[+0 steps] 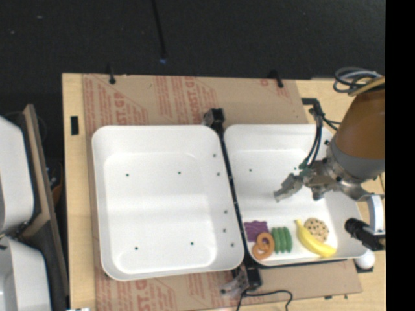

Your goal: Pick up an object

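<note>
Along the right bin's (272,138) near wall are lying a purple toy (256,228), ring (264,245), green piece (281,238), banana (314,240) and cookie (316,227), while the hand (286,188), grip unreadable, is hovering behind them, needing a descent centred on one.

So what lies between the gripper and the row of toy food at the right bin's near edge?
In the camera view, only bare white floor of the right bin separates the two-finger gripper from the purple piece, orange ring, green piece, yellow banana and cookie.
</note>
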Robot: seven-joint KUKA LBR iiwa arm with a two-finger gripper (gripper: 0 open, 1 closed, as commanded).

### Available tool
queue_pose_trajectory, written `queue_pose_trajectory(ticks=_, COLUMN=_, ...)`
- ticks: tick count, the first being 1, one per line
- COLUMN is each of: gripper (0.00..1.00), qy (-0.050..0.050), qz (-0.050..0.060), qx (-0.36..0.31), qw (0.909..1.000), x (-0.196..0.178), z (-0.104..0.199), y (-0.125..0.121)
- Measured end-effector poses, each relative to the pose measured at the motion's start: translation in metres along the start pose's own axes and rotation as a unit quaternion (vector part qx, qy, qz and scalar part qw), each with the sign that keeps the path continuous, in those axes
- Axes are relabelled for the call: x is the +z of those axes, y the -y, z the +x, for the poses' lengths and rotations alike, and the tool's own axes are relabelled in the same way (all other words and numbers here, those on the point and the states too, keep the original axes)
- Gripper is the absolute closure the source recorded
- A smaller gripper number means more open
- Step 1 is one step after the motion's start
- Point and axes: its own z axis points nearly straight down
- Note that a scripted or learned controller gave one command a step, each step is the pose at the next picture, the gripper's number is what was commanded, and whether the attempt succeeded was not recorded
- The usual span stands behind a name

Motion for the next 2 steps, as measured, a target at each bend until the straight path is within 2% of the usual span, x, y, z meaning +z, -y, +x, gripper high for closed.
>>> queue_pose_trajectory(ticks=1, gripper=0.00, qy=0.000, qz=-0.004, qx=0.000, qw=1.0000, x=-0.003, z=0.000, y=-0.002)
queue_pose_trajectory(ticks=2, gripper=0.00, qy=0.000, qz=-0.002, qx=0.000, qw=1.0000, x=0.043, z=-0.009, y=-0.004)
